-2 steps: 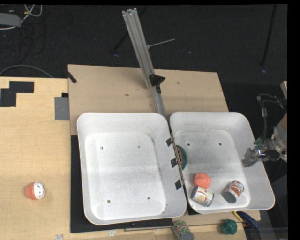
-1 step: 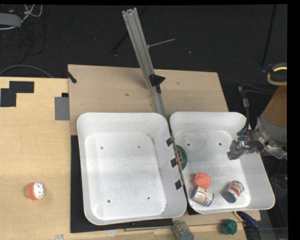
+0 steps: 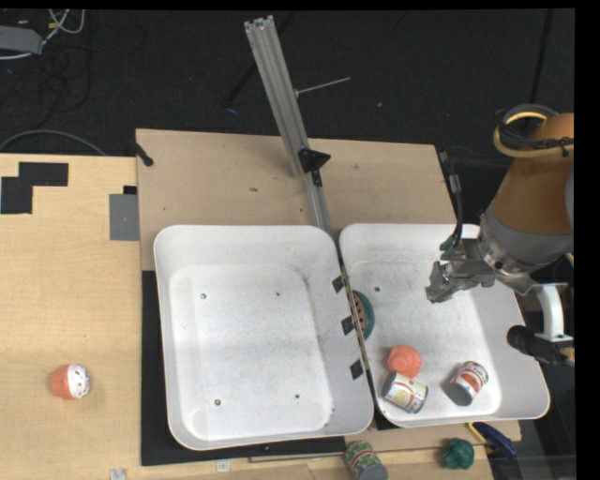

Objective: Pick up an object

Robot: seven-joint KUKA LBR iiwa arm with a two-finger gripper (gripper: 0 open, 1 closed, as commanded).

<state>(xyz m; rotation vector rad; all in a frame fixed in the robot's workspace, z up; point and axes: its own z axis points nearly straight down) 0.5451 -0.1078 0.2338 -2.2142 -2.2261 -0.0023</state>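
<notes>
A tan board lies under the far part of the bench, with a pale wooden tabletop to its left — black and grey patches mark that wood. Beyond, the floor is dark carpet, crossed by loose cables — a slanted aluminium rail rises over it.

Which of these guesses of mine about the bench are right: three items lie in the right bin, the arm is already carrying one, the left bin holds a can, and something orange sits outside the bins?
1. Three items lie near the front of the right bin. True: an orange-red lump and two small cans.
2. The end effector carries one of them. False: it hangs above bare bin floor, apart from all three.
3. The left bin holds a can. False: both cans are in the right bin.
4. Something orange sits outside the bins. True: a small orange and white ball lies on the wooden surface to the left.
</notes>
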